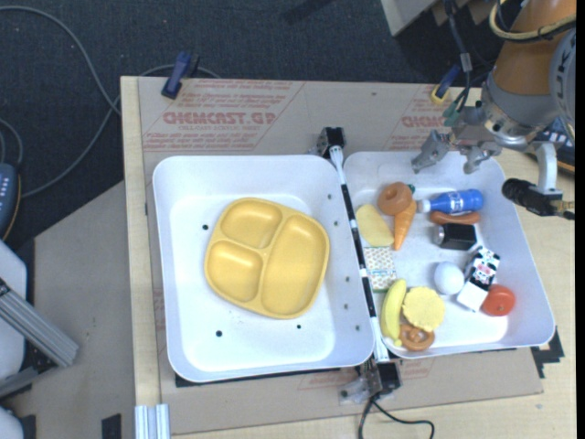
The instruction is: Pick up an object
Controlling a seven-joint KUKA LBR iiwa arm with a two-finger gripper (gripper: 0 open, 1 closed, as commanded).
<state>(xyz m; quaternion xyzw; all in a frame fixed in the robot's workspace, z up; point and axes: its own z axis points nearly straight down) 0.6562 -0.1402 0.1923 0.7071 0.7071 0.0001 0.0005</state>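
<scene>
1. A brown board (274, 108) on the bench carries two shallow white bins; dark carpet fills the upper left of the frame.
2. The left bin (174, 245) holds a yellow divided plate (267, 257) at its centre.
3. The right bin (526, 245) holds the small items: a carrot (403, 227), a blue bottle (454, 200), a red sausage (455, 217), a black block (455, 236), a white ball (448, 277), a tomato (498, 301), a banana (394, 307) and a cow-patterned carton (479, 279).
4. The gripper (452, 158) hangs at the upper right of the frame, over the bin's far edge, fingers spread apart with nothing between them.
5. The blue bottle lies just below the gripper; the rest lie further toward the frame's bottom.
</scene>
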